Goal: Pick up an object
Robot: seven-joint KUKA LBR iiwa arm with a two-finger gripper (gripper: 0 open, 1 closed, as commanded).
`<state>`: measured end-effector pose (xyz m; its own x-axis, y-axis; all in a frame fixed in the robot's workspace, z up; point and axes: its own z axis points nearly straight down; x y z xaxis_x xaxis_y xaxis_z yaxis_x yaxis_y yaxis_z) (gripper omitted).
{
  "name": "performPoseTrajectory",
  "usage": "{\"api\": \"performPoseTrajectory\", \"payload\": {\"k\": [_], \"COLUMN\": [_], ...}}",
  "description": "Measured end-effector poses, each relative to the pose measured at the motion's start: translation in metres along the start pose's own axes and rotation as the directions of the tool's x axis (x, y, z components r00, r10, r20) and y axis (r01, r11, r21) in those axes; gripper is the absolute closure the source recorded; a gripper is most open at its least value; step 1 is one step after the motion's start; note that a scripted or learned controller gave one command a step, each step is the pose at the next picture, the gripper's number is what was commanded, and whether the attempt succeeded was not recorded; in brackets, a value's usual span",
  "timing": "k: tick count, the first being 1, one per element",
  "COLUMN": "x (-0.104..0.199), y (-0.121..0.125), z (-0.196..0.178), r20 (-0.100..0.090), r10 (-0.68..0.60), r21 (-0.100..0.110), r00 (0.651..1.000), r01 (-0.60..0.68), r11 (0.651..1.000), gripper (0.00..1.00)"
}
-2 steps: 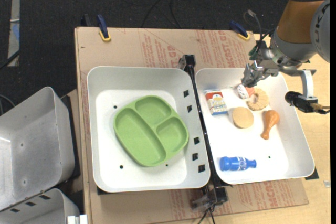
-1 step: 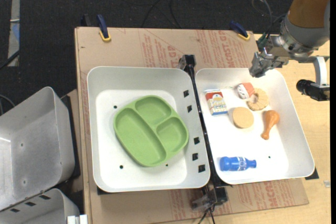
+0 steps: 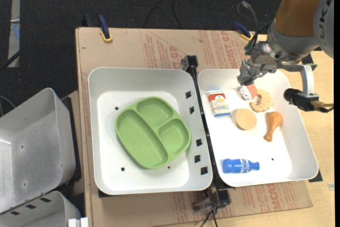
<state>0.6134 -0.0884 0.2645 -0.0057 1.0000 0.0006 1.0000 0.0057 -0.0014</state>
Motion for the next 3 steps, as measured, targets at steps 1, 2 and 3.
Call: {"api": "performPoseTrajectory", "payload": {"k": [1, 2, 3], "x": [0.049, 0.098, 0.161], "y": [-0.001, -0.008, -0.017], "z": [-0.001, 0.016, 0.017], "r20": [-0.001, -0.001, 0.0], "r10": [-0.002, -0.002, -0.002], "r21": [0.0, 0.002, 0.0], "r00": [1.0, 1.0, 1.0], "r01": [0.002, 0.002, 0.002], "r11": [1.0, 1.0, 1.0], "gripper": [1.0, 1.0, 1.0]}}
